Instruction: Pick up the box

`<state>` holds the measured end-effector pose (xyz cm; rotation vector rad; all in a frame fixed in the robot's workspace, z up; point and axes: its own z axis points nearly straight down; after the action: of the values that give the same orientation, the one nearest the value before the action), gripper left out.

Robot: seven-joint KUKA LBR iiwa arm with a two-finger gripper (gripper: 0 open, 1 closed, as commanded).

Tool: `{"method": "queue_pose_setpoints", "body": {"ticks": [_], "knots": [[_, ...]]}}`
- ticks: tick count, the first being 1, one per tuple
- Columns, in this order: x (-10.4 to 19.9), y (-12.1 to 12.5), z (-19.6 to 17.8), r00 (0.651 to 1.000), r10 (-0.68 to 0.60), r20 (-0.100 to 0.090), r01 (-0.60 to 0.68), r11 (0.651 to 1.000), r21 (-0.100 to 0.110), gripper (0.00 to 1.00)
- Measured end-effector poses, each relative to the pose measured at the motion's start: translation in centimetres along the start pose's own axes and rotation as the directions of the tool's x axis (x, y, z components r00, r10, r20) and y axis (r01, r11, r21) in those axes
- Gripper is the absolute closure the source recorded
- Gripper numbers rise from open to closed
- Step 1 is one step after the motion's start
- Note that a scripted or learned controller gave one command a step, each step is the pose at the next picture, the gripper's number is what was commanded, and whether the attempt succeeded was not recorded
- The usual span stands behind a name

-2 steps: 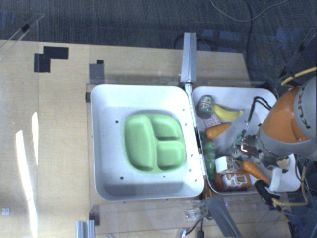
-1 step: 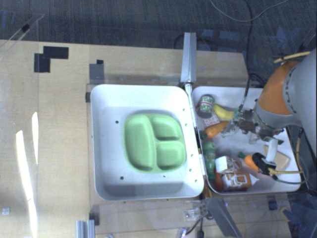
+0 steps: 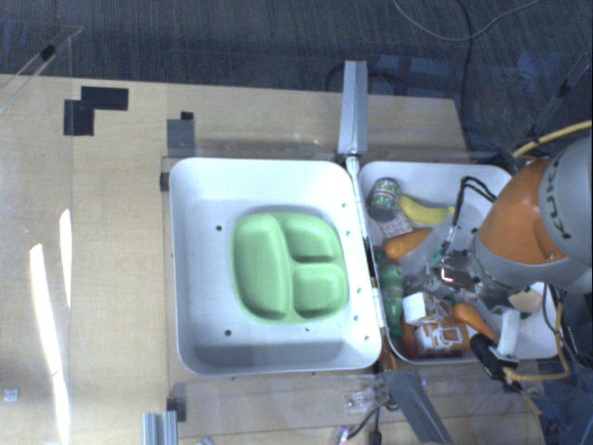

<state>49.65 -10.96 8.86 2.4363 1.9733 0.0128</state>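
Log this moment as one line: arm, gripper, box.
arm: over right bin | gripper: low among clutter, grasp unclear | box: lying in bin | left bin: green tray

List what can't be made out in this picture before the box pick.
- Gripper: in the camera view, the arm covers it, so its state is hidden.
- Right bin: the arm hides much of its right side and floor.
- Box: partly covered by the arm; label too small to read.
- Can: print too blurred to read.
- Green bottle: crowded among other items, outline unclear.
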Motion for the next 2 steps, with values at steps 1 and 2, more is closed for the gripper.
{"method": "queue_pose_setpoints", "body": {"ticks": [1, 2], "knots": [[-1.0, 8.1, 0.2, 0.994, 0.105, 0.003, -0.105, 0.994, -0.001, 0.0], [-1.1, 3.0, -9.1, 1.0, -0.003, 0.002, 0.003, 1.0, 0.012, 0.0]]}}
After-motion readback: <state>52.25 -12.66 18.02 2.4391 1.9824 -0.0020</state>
